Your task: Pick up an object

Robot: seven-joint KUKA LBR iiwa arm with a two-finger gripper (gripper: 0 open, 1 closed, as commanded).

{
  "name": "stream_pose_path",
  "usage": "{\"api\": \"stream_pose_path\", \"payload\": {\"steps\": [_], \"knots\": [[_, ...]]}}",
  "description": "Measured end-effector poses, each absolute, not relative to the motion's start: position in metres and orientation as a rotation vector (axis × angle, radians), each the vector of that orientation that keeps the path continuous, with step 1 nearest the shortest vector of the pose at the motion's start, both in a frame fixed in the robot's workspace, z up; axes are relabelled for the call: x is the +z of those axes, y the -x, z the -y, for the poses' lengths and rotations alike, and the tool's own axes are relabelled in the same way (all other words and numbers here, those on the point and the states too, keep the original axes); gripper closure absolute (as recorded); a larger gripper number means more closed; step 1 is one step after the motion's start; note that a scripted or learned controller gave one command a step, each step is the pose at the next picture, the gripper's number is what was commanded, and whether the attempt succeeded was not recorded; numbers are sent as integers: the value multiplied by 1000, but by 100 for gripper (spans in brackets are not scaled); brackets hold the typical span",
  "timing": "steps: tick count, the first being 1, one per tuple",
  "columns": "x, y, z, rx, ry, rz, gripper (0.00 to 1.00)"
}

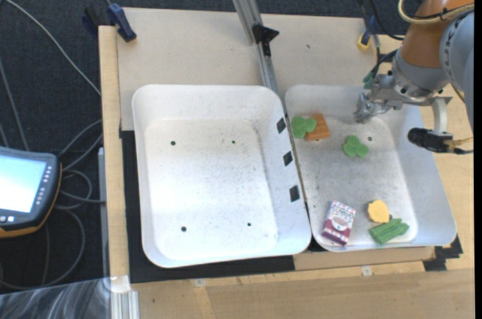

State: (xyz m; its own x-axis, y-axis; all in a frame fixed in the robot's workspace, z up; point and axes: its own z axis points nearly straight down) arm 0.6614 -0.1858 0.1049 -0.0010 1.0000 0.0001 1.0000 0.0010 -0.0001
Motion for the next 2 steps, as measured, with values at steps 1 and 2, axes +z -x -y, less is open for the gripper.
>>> {"api": "stream_pose_path", "payload": {"steps": [1,2], "knots": [[170,-660,185,-7,2226,2228,100],[234,-658,180,-9,2225,2230,100]]}}
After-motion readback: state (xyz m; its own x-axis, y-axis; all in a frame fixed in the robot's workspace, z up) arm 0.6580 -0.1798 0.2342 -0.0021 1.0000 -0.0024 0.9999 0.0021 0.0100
